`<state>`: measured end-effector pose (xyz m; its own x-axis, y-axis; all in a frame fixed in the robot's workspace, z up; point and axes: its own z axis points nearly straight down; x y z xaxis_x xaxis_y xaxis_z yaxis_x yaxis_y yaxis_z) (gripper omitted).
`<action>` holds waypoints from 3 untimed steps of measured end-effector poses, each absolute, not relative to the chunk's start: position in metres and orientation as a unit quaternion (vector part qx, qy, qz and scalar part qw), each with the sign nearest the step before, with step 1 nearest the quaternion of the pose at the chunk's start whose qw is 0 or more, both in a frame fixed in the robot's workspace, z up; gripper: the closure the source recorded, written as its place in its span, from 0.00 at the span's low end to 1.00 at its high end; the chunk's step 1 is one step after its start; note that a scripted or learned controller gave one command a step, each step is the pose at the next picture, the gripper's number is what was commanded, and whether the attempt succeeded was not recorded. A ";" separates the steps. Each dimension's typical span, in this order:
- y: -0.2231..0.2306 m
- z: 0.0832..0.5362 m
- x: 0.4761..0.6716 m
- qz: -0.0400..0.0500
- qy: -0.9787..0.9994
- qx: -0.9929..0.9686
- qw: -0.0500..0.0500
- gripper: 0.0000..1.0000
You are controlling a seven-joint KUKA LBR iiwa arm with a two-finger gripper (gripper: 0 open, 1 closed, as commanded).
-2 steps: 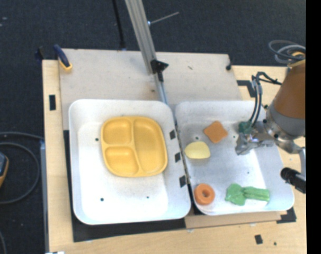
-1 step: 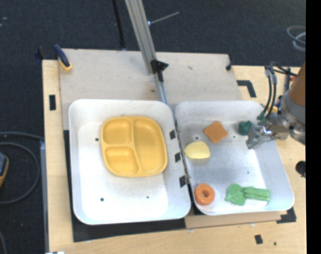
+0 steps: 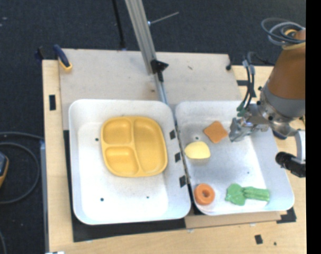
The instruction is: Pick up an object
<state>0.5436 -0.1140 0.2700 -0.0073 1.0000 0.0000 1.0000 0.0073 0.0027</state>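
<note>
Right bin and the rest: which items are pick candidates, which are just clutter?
Candidates, right bin:
- orange-brown square piece, nearest the gripper
- pale yellow lump
- orange ring
- green toy

Lying about:
- yellow divided tray, left bin
- blue-and-yellow clamp

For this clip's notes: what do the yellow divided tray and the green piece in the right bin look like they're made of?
The yellow divided tray looks like molded plastic: uniform color, rounded compartment ridges, a soft sheen. The green piece looks like toy food, plastic or rubber: flat saturated green, lumpy molded shape, matte finish. Which of those materials it is can't be told from this distance.
</note>
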 end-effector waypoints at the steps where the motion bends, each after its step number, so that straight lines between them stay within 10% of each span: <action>1: -0.067 0.254 0.561 0.000 0.709 0.705 0.000 1.00; 3: 0.045 0.239 0.591 0.001 0.710 0.705 0.001 1.00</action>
